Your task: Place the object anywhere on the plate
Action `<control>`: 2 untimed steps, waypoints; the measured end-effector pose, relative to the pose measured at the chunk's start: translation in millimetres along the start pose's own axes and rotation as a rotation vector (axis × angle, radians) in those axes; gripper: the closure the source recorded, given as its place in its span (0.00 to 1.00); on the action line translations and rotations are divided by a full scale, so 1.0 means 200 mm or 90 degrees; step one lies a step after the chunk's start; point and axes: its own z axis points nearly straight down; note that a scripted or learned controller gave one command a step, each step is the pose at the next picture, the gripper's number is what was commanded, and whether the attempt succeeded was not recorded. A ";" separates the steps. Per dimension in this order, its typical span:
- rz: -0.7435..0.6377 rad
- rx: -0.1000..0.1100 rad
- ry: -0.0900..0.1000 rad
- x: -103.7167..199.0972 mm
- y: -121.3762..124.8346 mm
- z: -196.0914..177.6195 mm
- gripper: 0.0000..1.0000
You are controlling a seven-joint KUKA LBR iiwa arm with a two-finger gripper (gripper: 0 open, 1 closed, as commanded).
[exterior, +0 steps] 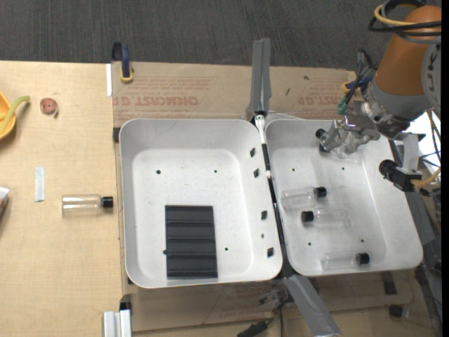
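- tool (pixel 335 140) of the grey arm (pixel 407 62) sits in the upper right of the frame, over the top part of the right bin (pixel 403 255); whether it is spread or pressed together cannot be told from this angle, and nothing is seen between its tips.
- orange band of the arm shows at the top right corner, above the wrist.
- right bin holds three clear plastic bottles with black caps: one (pixel 303 197) near the bin's middle left, one (pixel 326 217) just below and beside it, and one (pixel 345 260) near the bin's lower edge. all three lie on their sides, apart from the tool.
- left bin (pixel 126 188) holds a dark ribbed rectangular plate (pixel 190 241), lying flat in the lower middle of the bin with nothing on it.
- the two white bins stand side by side, touching along a centre seam with small black clips.
- on the wooden counter (pixel 56 258) at the left of the frame lies a fourth clear bottle (pixel 85 203) with a black cap, on its side, well apart from the bins.
- further up at the far left edge are a yellow object (pixel 8 112), cut off by the frame, and a small round reddish piece (pixel 48 105) just beside it.
- brown cardboard (pixel 182 93) lies under the bins, with red lettering seen at the top.
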 end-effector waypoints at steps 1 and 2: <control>-0.104 0.010 0.001 0.53 0.19 0.07 1.00; -0.105 0.000 0.000 0.53 0.21 0.06 0.00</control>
